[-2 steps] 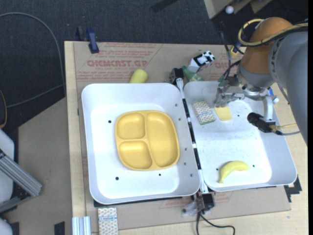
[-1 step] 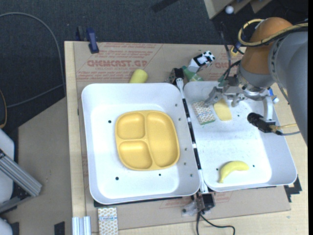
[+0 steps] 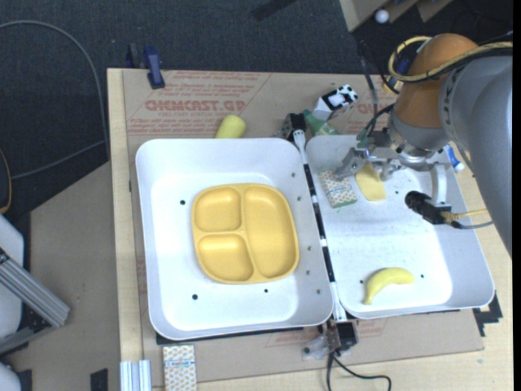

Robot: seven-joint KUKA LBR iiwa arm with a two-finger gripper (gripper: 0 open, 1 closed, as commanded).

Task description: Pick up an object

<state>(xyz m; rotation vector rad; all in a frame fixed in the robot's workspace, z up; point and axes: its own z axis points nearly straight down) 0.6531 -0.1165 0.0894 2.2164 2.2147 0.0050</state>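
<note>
**Camera view: gripper hovering over yellow block**

The gripper [image 3: 370, 160] is sitting above a pale yellow block [image 3: 371, 186] in the right bin [image 3: 456, 275] — whether it is gripping, I cannot tell. Risk: descending off-centre, nudging the block aside — grabbing nothing.

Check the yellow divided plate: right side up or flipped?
Right side up. The yellow divided plate lies flat in the left bin, its three compartments facing the camera.

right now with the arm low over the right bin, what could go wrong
The gripper sits by the pale yellow block, which lies against the patterned packet; a grasp may nudge or catch both. They lie near the bin's far wall, so fingers could strike it. The banana lies far off.
</note>
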